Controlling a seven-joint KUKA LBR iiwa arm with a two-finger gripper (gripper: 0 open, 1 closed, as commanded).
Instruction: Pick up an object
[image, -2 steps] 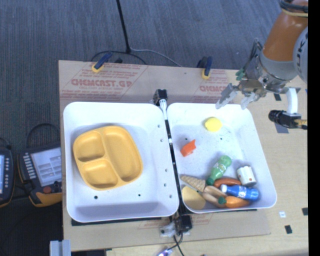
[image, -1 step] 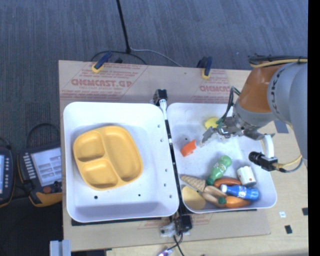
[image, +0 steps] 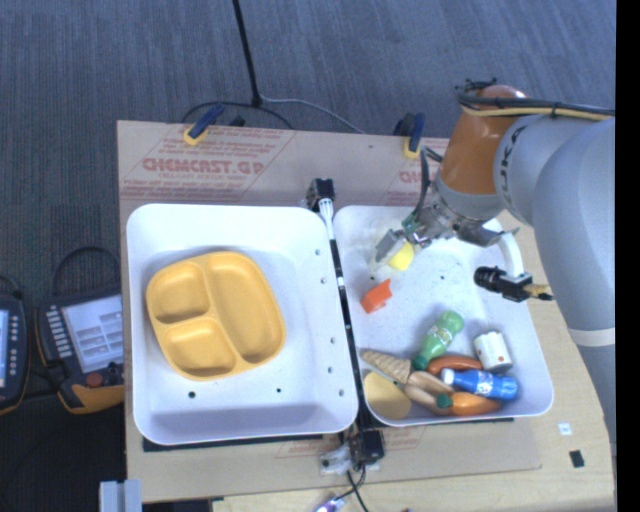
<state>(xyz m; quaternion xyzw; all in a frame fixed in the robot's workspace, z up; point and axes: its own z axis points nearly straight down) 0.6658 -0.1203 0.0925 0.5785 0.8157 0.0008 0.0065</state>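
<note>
Gripper (image: 398, 245) low in right bin (image: 535, 345), jaws apparently closed around yellow piece (image: 402, 258) (grip uncertain); lifting clear not yet done.

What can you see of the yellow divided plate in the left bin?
The yellow plate is a rounded-rectangle tray, smooth like plastic, with three compartments: two smaller toward the camera's left, one larger on the right. It lies flat and upright on the left bin floor, slightly rotated, left of center. Nothing is in it.
</note>
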